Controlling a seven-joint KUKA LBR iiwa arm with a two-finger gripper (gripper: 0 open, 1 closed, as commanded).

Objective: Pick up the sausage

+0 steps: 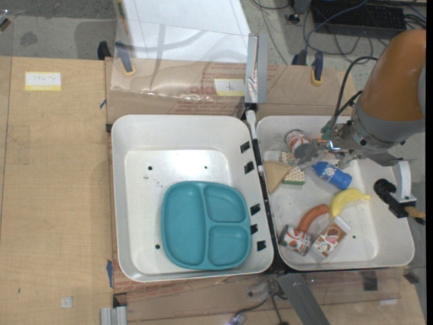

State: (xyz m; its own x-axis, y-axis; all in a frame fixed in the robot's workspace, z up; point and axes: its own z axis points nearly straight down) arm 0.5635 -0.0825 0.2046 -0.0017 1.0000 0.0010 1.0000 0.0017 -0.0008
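Can't tell the state of the gripper (pixel 329 143); it's low over the right bin (pixel 392 252) by a blue bottle (pixel 331 175), arm (pixel 396 90) reaching in from the right. The sausage (pixel 313 217) lies nearer the front, beside a banana (pixel 348 200). A teal tray (pixel 205 225) sits in the left bin (pixel 128 181).

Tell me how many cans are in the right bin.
2. One can lies near the right bin's far left corner; another can lies near its front edge, beside the sausage. The arm may hide more.
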